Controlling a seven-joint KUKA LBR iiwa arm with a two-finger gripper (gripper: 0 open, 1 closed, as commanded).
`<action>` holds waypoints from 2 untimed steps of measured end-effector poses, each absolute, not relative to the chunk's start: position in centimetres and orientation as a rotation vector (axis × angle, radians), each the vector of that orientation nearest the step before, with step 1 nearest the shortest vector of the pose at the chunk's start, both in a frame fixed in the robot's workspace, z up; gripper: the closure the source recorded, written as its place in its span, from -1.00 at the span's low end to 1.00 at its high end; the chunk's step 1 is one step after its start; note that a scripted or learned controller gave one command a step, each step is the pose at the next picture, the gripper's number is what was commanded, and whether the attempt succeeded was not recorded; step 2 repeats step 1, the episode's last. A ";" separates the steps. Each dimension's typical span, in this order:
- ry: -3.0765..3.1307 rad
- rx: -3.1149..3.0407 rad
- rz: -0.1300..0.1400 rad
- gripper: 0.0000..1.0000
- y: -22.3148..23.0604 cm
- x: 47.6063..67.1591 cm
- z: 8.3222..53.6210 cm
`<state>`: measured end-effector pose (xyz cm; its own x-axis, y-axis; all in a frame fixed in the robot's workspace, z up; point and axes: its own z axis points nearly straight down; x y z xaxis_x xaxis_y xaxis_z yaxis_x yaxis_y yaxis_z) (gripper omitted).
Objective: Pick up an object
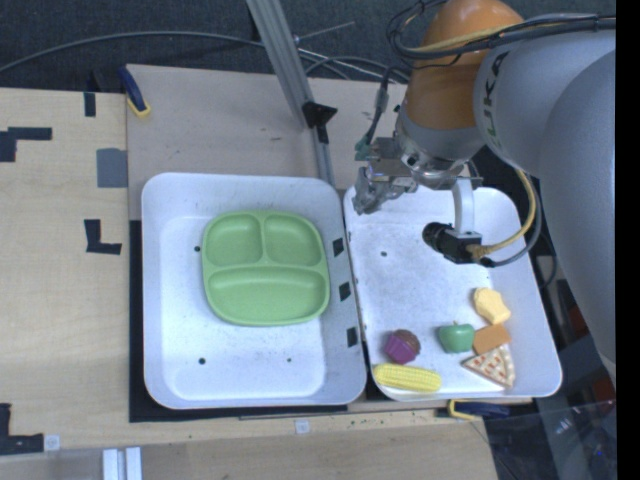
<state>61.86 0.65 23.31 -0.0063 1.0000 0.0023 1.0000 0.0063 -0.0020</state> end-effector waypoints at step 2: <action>-2.228 -2.210 0.001 1.00 6.2 60.2 23.8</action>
